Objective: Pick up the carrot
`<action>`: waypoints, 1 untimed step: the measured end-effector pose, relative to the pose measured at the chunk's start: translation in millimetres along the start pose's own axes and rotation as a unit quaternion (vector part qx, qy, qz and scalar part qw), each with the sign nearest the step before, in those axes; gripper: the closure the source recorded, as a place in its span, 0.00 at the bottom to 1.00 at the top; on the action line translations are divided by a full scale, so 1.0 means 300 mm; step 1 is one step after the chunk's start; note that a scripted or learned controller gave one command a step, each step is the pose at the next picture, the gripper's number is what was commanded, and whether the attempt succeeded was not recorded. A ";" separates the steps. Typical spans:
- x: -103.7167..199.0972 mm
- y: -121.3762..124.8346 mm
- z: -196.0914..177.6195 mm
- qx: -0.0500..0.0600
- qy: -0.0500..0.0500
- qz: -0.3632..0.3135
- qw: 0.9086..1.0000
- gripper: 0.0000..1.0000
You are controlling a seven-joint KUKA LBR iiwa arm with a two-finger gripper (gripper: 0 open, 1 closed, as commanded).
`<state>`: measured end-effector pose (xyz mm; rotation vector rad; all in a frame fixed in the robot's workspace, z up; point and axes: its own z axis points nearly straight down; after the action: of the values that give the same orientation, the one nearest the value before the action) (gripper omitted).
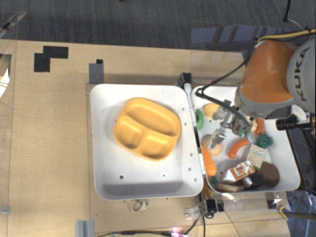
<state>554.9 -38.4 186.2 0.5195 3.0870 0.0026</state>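
Bins sit side by side: left bin (106, 177) bears a yellow tray (146, 127). Over right bin (291, 169), the gripper (217, 141) hovers, jaws seemingly narrow and empty. Approach step: carrot (209, 164) lies at seven o'clock; shift there, descend.

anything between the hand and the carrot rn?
Nothing: in the camera view, bare white bin floor separates the hand from the carrot, which lies just below-left by the bin's left wall.
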 end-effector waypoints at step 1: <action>-0.187 -0.093 0.158 0.001 0.001 0.104 0.995 0.00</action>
<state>599.3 -83.1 139.5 0.8372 3.0201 0.0011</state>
